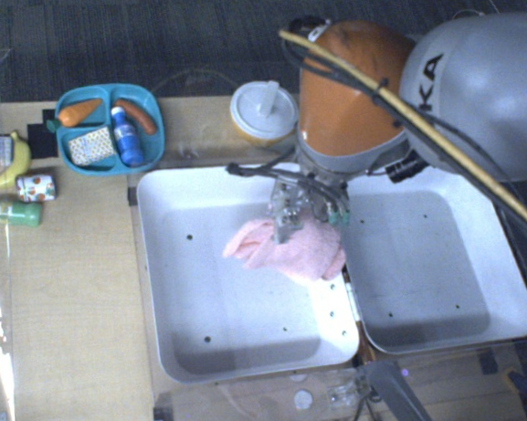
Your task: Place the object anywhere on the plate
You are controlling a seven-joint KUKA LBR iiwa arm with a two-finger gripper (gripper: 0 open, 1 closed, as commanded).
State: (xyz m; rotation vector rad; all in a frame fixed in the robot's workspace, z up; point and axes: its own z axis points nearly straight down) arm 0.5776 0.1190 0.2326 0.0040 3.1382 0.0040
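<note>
Gripper (287,219) sits on pink cloth (290,248) in left bin (174,286); finger state unclear; cloth spreads below it.

The arm (390,84) reaches in from the right over two white bins; its gripper (292,219) sits low over a crumpled pink cloth (290,248) by the left bin's (187,285) right wall; the right bin (434,273) lies beside it; a blue sectioned tray (109,127) and a lidded cup (264,111) stand behind.
</note>
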